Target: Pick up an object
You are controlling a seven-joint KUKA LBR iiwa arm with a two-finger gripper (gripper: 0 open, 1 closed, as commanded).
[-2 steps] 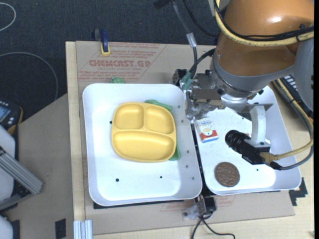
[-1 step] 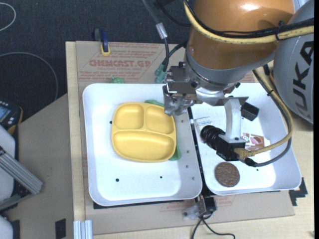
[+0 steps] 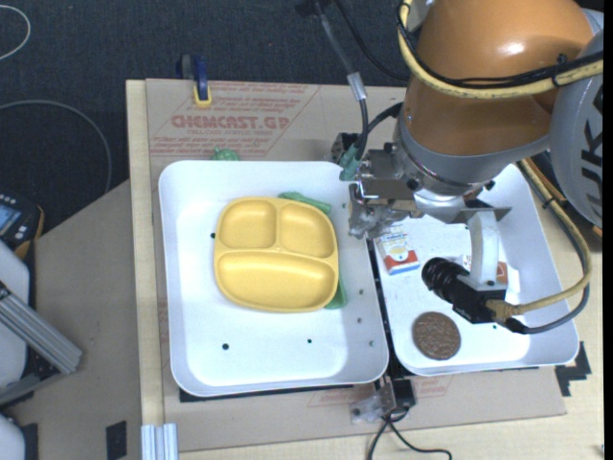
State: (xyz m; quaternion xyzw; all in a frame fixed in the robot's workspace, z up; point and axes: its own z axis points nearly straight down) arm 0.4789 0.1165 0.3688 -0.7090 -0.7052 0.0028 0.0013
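The big grey arm [image 3: 488, 56] with its orange band comes in from the right and hangs over the right bin [image 3: 541, 257]. Its pincer [image 3: 372, 217] is low, at the top left corner of that bin, right by the edge where the two bins meet. I cannot tell if the pincer is released or clenched, because the arm hides too much of it. I can see nothing held in it.

There are a few things it could pick up. A small packet [image 3: 398, 255], white with red on it, lies flat in the right bin, just below the pincer and very near it. A brown round disc [image 3: 437, 334] lies flat in the same bin, closer to the front edge and apart from the packet.

In the left bin [image 3: 182, 286] sits a yellow plate [image 3: 276, 254]. It has three parts: two small ones at the back and one long one at the front. It sits a bit turned, in the middle of the bin. A green thing [image 3: 305, 199] lies under the plate. A bit of it sticks out at the back edge of the plate, and a thin strip shows at the right side. I cannot tell what the green thing is. A few tiny black dots mark the white floor of this bin.

Both bins rest side by side on a brown board [image 3: 239, 113] with red letters, on the bench. A blue and yellow clamp [image 3: 199, 80] grips the back edge of the board.
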